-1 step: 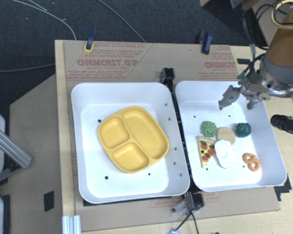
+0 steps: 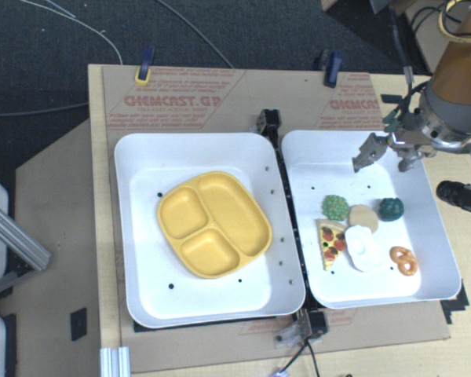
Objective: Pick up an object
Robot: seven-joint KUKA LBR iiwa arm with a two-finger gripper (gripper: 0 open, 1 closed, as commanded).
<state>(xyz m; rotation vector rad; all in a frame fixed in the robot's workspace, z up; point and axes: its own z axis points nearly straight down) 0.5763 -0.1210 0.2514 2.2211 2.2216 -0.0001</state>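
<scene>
My gripper [image 2: 387, 157] hangs over the back part of the right bin [image 2: 314, 151], open, with nothing between its fingers. In front of it, in the same bin, lie a green broccoli piece [image 2: 335, 206], a dark green object [image 2: 390, 208], a beige round piece [image 2: 362, 216], a white object [image 2: 364, 250], a pizza slice [image 2: 330, 243] and a pretzel [image 2: 404, 260]. The gripper stands apart from all of them, roughly above the gap behind the broccoli and the dark green object.
A yellow divided plate [image 2: 212, 223] lies in the left bin [image 2: 133, 163]. A black clamp [image 2: 268, 122] sits at the back between the bins. Blue clips [image 2: 144, 67] [image 2: 331, 67] hold the board's far edge. The arm's grey body [image 2: 455, 93] rises at the right.
</scene>
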